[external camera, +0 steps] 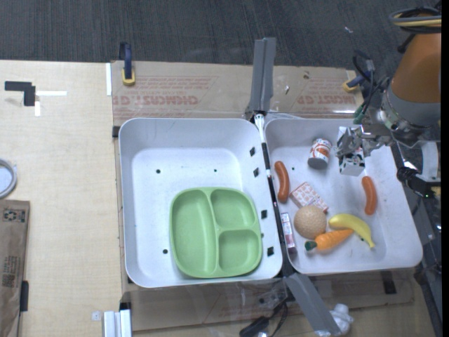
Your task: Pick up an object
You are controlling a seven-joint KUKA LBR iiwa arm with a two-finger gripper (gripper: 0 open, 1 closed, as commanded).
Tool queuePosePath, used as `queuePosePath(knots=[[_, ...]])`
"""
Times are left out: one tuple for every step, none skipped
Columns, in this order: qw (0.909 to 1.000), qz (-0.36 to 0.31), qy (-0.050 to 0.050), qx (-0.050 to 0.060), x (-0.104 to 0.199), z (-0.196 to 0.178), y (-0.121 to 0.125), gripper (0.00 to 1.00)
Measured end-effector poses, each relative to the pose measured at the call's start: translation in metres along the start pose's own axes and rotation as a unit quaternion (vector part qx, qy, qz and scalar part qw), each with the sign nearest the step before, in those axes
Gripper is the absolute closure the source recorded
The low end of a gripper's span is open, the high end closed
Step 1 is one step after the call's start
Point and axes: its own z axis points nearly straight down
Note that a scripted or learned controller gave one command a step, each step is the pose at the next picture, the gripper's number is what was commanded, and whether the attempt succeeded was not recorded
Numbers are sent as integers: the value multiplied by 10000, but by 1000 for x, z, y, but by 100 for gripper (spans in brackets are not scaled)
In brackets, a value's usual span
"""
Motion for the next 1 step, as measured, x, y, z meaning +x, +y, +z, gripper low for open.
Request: queuePosePath(knots=[[9989, 478, 3, 12, -24, 1, -37, 100]])
